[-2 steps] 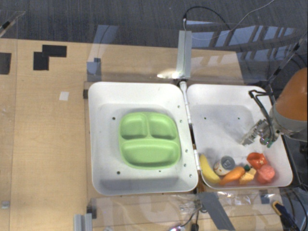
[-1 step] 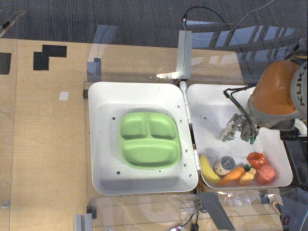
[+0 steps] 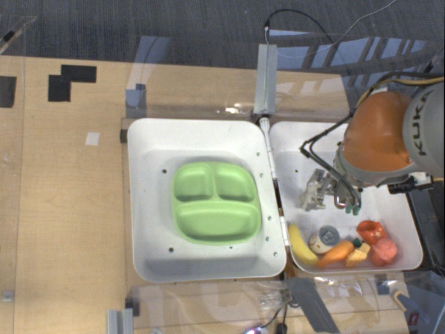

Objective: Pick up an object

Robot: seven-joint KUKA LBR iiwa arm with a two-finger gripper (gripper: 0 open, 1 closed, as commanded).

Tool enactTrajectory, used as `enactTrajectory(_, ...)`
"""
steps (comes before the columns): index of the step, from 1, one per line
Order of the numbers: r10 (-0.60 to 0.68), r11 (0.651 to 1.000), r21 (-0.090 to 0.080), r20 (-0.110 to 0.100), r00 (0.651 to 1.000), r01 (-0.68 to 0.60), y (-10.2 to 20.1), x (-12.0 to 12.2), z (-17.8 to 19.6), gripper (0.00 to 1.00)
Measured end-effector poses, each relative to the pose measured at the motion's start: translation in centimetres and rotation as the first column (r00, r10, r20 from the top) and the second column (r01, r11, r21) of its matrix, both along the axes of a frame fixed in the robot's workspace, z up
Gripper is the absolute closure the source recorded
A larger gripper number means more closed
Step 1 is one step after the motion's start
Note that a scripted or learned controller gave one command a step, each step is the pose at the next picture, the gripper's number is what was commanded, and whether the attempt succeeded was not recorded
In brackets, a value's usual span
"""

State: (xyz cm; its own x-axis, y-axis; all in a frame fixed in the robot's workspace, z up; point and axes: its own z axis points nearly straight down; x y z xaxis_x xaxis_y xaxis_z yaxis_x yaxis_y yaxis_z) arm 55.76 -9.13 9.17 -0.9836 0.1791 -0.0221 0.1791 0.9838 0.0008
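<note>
Claw: the gripper (image 3: 327, 195) hangs over the right bin (image 3: 292, 141), under the orange band (image 3: 375, 134) of the arm; whether it is released or clenched I cannot tell from here; nothing shows in its hold.
Task's things: a heap at the near end of the right bin; banana (image 3: 299, 242) on the left, a small round tin (image 3: 324, 239) beside it, carrot (image 3: 336, 253) just near of that, a yellow piece (image 3: 357, 255), red pepper (image 3: 369, 230) and a pinkish fruit (image 3: 384, 251) on the right.
Left bin: the left bin (image 3: 149, 186) carries a green divided tray (image 3: 214, 202), well apart from the action.
Step in hand: looks like the approach; the claw sits just far of the heap, not yet on any item.
Next move: I reckon it wants a shift nearer and a descent; the tin or banana lies closest; the pile is crowded, so a clean line onto one item matters; a neighbour could be nudged.
</note>
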Motion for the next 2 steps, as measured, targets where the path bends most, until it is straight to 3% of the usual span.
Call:
enactTrajectory(1,-0.194,0.981,0.004,-0.004,0.981,0.194,-5.8,4.5,-0.1,1.00)
enactTrajectory(2,-0.358,0.934,0.007,-0.009,0.934,0.358,-5.6,8.3,0.6,1.00)
